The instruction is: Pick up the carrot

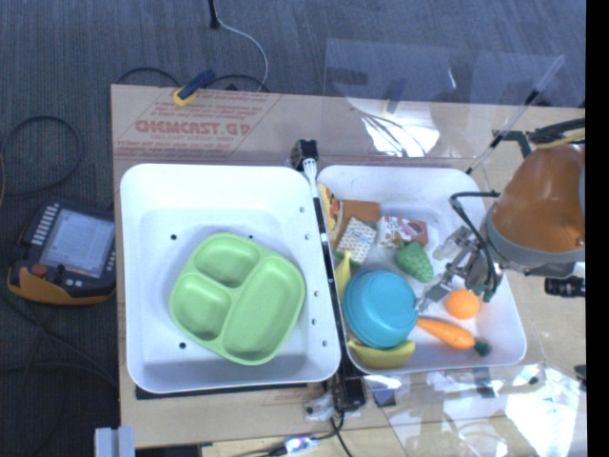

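In the right bin (514, 350), near its front edge, we see the carrot (447, 332) lying ungrasped; gripper (463, 272) hovers above, spread, holding nothing. Grasp and lift remain.

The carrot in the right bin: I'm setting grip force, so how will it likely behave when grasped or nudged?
The carrot looks like a smooth, stiff toy, so it probably won't flop but may slip. Its tapered, rounded shape suggests it could roll or pivot when pushed. It lies close to the orange ball and blue bowl, so a nudge from the hand might shift those too.
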Controlling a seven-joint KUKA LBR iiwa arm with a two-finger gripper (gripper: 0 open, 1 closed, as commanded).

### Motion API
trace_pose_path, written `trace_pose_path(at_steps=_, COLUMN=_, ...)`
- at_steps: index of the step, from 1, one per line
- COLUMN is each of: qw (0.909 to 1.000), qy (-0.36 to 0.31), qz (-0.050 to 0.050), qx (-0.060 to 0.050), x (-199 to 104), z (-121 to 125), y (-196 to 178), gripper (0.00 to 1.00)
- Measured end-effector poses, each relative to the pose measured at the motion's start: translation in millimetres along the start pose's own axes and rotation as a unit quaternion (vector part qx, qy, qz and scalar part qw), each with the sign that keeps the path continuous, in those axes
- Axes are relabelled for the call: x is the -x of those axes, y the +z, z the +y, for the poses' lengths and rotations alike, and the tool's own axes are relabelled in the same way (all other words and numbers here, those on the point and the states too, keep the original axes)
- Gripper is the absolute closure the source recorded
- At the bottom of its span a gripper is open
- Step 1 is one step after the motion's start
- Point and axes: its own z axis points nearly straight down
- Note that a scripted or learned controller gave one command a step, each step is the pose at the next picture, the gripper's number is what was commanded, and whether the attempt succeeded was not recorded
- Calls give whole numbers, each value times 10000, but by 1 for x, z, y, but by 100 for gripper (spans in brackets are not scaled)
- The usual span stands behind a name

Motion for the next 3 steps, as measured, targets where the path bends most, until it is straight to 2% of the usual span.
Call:
trace_pose_path(at_steps=1, qw=9895, qy=-1390, qz=382, qx=-52, x=-11, z=-31, y=28, gripper=0)
trace_pose_path(at_steps=2, qw=9898, qy=-1379, qz=347, qx=-38, x=-8, z=-29, y=17, gripper=100)
trace_pose_path(at_steps=3, qw=9634, qy=-2630, qz=507, qx=-14, x=-2, z=-53, y=3, gripper=100)
